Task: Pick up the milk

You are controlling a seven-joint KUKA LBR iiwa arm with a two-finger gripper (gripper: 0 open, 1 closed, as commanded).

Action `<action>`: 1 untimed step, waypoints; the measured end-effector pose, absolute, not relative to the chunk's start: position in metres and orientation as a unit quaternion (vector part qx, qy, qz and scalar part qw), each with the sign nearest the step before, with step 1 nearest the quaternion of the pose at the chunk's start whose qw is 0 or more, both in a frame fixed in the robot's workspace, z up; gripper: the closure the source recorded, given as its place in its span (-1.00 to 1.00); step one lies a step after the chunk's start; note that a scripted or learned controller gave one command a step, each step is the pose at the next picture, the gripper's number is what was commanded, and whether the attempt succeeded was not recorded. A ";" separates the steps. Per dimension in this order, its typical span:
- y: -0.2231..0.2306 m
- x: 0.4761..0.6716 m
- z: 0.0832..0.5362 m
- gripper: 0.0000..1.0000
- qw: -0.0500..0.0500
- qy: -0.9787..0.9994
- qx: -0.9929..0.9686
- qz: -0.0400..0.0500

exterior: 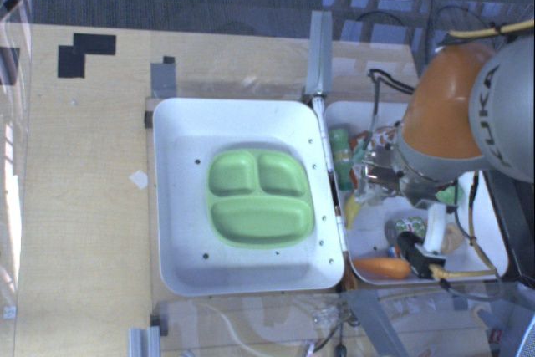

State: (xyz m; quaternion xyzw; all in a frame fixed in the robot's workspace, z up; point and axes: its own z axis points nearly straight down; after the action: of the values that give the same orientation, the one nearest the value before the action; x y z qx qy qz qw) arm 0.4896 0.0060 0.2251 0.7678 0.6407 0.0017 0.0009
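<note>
milk not discernible among clutter in right bin (pixel 500 242), end effector (pixel 374 173) low over it, opening cannot be told

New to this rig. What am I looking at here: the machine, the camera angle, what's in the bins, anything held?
One fixed camera looks down at a slant on a wooden bench bearing two shallow white bins. The grey arm with the orange band is a KUKA iiwa robot reaching in from the right; its task is to pick up the milk. The left bin holds a green divided tray. The arm hangs over the right bin, where small items lie crowded: a green bottle, an orange carrot-like piece, others too hidden to name. I cannot pick out the milk, and nothing is visibly held; the gripper sits low among the items.
</note>
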 end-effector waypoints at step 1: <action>0.006 0.491 0.235 1.00 0.001 0.642 0.767 0.002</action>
State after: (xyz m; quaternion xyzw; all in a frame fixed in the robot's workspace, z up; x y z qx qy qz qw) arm 0.4910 0.0063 0.2348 0.7669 0.6418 0.0023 0.0011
